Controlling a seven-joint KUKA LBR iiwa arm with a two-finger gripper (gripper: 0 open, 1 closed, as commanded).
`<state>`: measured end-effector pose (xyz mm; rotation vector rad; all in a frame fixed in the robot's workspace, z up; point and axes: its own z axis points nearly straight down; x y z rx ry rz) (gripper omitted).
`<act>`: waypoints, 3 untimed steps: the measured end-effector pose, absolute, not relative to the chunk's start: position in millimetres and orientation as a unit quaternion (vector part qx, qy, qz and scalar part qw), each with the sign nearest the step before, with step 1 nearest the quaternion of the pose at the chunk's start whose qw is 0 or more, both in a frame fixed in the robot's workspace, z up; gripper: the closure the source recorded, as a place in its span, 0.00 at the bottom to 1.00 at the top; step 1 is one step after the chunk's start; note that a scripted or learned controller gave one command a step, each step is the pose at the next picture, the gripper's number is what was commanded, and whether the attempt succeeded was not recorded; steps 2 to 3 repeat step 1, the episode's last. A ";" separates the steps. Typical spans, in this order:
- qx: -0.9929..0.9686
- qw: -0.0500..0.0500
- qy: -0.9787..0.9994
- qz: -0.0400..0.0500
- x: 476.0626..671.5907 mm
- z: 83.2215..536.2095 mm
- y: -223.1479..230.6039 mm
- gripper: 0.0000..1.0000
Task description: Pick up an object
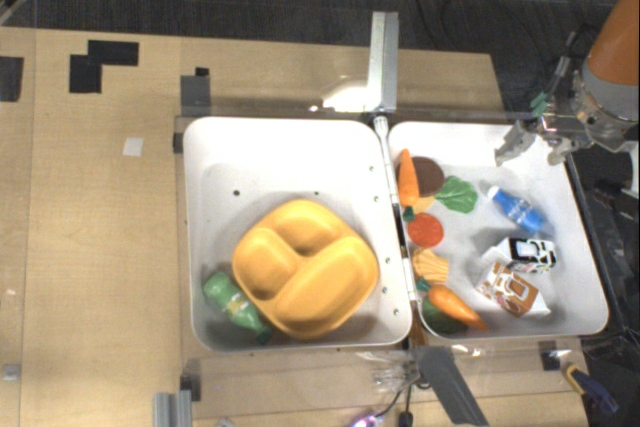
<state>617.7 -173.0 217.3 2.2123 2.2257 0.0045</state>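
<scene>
The grey two-finger gripper (pixel 532 144) hangs over the far right corner of the right-hand shallow white bin (pixel 590 315), its two light fingers spread apart with nothing between them. The orange band of the arm (pixel 618 45) sits just behind it, toward the right edge of the view.

Nearest the open gripper, a little below and slightly left of it, lies a small blue plastic bottle (pixel 518 209) (tilted, cap end toward the gripper). Further below rest a small black-and-white toy car (pixel 532 253) and a white-and-brown printed packet (pixel 512 288), close together.

Well to the left of the gripper, along the bin's dividing wall, lie an upright orange toy carrot (pixel 408 180), a dark brown rounded piece (pixel 428 174), a green leafy toy (pixel 458 194), a red round toy (pixel 426 231), a ridged yellow piece (pixel 432 266) and a second orange carrot (pixel 455 305).

Much farther left, the other white bin (pixel 210 165) holds a large yellow sectioned plastic dish (pixel 305 267), with a green toy vegetable (pixel 232 301) touching its near left edge.
</scene>
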 end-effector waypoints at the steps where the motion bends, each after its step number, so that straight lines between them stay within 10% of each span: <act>1: 0.703 0.004 0.711 0.003 619.7 229.5 -171.8 1.00; 3: 0.703 0.004 0.711 0.003 619.7 229.5 -171.8 1.00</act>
